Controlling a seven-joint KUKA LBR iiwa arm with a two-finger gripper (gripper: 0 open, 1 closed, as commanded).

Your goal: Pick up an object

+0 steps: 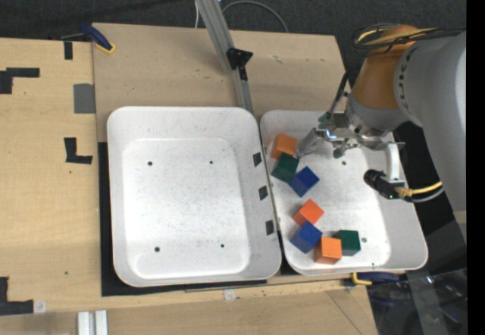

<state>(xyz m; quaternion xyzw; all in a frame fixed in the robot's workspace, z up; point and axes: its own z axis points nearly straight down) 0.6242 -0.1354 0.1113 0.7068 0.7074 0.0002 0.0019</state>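
The left bin [186, 193] sits beside the right bin [379, 246], over which the arm [409, 87] reaches. The right bin holds seven cubes: three orange, two blue, two green. The gripper [314, 142] hangs just beside the top orange cube [284, 146], perhaps touching it; whether it is open is unclear.

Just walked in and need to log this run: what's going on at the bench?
A grey KUKA arm reaches in from the right, its claw low over the right bin, beside an orange cube at the bin's upper left. Nothing shows between its fingers. Other cubes lie there untouched: two green, two blue, two more orange.
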